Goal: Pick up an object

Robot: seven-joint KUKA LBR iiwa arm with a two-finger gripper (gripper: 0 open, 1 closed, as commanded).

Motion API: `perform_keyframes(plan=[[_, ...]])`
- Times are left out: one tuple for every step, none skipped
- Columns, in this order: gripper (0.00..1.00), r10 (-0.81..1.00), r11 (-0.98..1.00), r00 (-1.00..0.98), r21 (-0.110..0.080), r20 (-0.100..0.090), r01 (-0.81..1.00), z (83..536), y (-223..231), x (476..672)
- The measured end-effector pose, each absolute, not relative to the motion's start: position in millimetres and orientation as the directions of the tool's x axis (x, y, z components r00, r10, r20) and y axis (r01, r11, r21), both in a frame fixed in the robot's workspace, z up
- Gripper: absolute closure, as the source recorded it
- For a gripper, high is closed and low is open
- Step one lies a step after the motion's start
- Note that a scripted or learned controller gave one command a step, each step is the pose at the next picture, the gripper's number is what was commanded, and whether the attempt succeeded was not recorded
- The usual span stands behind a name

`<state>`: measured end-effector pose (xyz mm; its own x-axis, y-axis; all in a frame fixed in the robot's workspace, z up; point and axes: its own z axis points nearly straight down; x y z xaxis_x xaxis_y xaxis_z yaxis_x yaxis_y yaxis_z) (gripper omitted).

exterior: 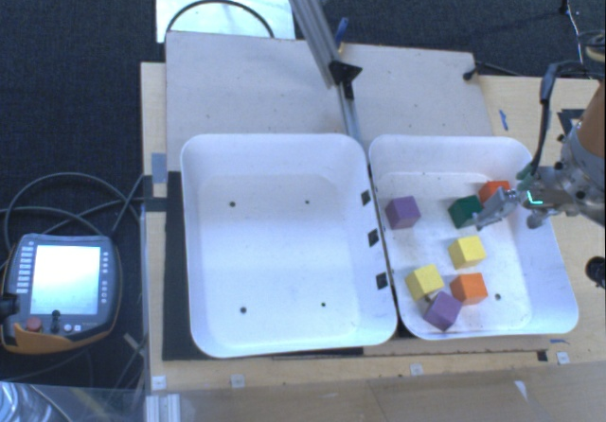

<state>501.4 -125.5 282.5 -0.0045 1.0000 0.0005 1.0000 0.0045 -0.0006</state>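
The claw (pixel 494 209) hangs beside the green block (pixel 463 211) in the right bin (pixel 554 316); whether it grips cannot be told. Judged step: approach. Next move calls for centring over one block.

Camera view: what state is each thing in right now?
Pincer: low in the right bin, by the green block.
Green block: resting in the bin, not lifted.
Orange block: resting, touching nothing.
Lower purple block: tilted, against a yellow block.
Left bin: holds no blocks.
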Motion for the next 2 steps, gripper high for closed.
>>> perform_keyframes(plan=[[0.00,1.000,0.003,-0.003,0.003,0.000,1.000,284,-126,501.9],[0.00,1.000,0.002,-0.002,-0.003,0.002,1.000,224,-119,498.6]])
